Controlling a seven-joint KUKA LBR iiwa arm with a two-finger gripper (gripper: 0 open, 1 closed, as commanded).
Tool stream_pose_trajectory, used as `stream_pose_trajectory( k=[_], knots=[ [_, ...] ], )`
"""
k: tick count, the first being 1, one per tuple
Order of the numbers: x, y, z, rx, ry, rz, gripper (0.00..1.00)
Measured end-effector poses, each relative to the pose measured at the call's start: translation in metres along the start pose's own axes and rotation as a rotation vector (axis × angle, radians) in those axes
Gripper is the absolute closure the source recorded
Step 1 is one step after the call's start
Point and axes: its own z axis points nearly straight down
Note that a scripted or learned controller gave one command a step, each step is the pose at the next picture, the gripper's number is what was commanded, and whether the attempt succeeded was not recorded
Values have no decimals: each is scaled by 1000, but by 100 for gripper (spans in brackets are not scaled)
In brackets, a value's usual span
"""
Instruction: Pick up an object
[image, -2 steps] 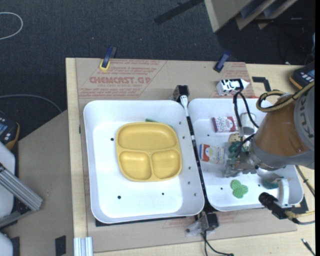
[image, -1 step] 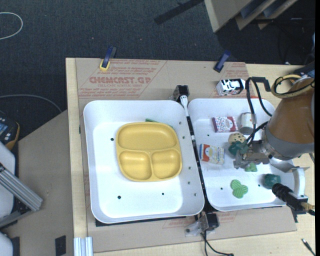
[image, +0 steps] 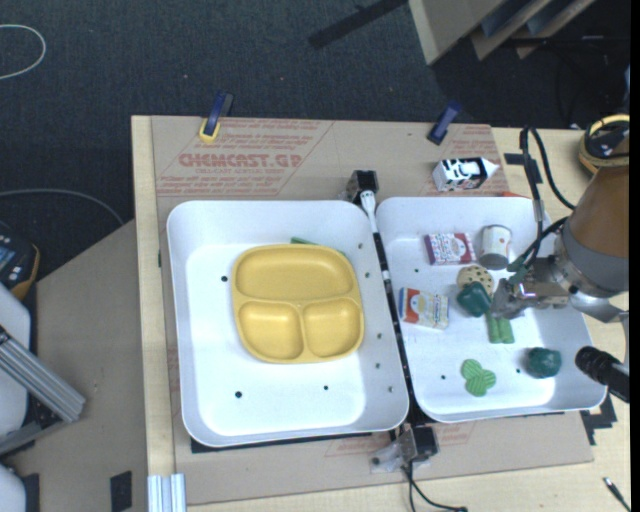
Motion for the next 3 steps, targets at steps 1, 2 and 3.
stream_pose_trajectory(
  k=[1, 2, 3],
  knots=[
    [0, 1, -12, 3, 1, -1, 100],
    [14, 44, -18, 1, 1, -3, 100],
    [25, 90, -5, 2, 1, -3, 100]
  ],
)
